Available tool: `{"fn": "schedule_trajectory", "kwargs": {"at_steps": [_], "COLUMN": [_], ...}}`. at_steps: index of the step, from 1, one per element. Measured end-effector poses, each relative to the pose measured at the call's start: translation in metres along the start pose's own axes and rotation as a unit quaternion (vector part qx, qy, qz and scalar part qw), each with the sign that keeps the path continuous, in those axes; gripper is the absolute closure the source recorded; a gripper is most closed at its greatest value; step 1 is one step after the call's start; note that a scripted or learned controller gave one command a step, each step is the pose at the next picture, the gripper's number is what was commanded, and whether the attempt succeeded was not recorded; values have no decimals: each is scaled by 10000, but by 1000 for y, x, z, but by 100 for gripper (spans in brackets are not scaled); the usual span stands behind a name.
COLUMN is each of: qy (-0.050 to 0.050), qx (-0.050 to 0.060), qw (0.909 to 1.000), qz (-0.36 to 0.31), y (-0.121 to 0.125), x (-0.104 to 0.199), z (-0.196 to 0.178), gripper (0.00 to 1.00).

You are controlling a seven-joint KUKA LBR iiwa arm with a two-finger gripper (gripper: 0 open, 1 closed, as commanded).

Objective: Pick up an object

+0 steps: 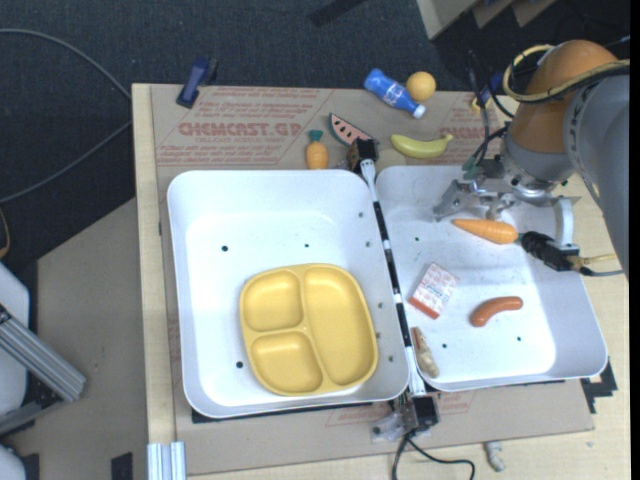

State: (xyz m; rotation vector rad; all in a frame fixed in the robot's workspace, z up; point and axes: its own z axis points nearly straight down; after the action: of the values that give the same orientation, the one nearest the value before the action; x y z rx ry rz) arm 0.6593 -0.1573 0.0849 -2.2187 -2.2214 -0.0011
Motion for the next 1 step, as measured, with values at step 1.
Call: {"fn": "schedule_trajectory", "kwargs": {"at_steps": [1], "qy": [-7], "qx": [0], "qw": [10000], "qz": [4], "y": [-26], "x": [21], "z": [-16], "gripper": [0]}}
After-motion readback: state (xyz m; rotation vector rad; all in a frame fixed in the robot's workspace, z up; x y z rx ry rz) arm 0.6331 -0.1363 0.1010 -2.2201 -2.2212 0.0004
